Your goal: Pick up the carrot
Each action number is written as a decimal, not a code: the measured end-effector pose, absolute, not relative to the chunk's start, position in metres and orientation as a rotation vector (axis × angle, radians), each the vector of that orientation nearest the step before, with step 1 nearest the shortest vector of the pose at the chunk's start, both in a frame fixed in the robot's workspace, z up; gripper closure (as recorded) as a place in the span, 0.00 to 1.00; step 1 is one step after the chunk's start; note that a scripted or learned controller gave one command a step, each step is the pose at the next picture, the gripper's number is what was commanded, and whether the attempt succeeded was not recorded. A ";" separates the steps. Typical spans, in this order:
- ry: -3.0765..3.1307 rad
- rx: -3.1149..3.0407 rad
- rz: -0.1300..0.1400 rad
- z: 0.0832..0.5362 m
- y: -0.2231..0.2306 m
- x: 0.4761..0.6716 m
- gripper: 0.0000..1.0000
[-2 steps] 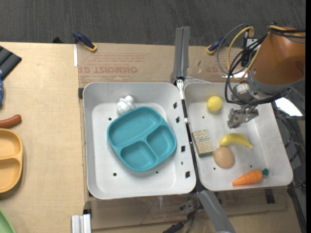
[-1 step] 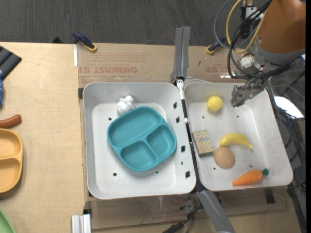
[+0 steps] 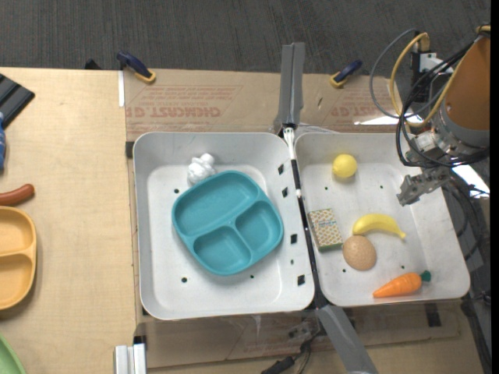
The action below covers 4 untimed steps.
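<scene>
The carrot (image 3: 401, 284), orange with a green top, lies near the front edge of the right bin (image 3: 437, 162), its green end pointing right. My gripper (image 3: 415, 188) hangs over the right part of that bin, well behind the carrot and just right of the banana (image 3: 378, 226). Nothing shows between its fingers.
The right bin also holds a yellow lemon (image 3: 344, 166), a brown egg (image 3: 359, 252) and a small patterned block (image 3: 324, 229). In the left bin (image 3: 156, 279) sit a teal divided plate (image 3: 227, 222) and a white crumpled object (image 3: 201, 167). Cables (image 3: 405, 92) loop behind the arm.
</scene>
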State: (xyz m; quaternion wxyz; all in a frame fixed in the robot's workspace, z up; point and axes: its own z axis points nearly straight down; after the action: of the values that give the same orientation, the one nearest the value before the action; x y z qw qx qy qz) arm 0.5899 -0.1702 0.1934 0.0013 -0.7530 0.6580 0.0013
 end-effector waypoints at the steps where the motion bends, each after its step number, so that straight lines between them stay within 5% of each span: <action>1: 1.790 -2.575 0.002 0.109 -0.121 0.641 1.00; 2: 0.938 -2.992 0.001 0.230 -0.087 0.655 1.00; 3: 0.813 -3.031 0.009 0.184 -0.095 0.603 1.00; 4: 0.644 -3.070 0.000 0.191 -0.059 0.659 1.00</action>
State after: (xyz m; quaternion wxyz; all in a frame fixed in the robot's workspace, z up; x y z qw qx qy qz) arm 0.6589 -0.0595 0.1914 0.0022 -0.9787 0.2054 0.0001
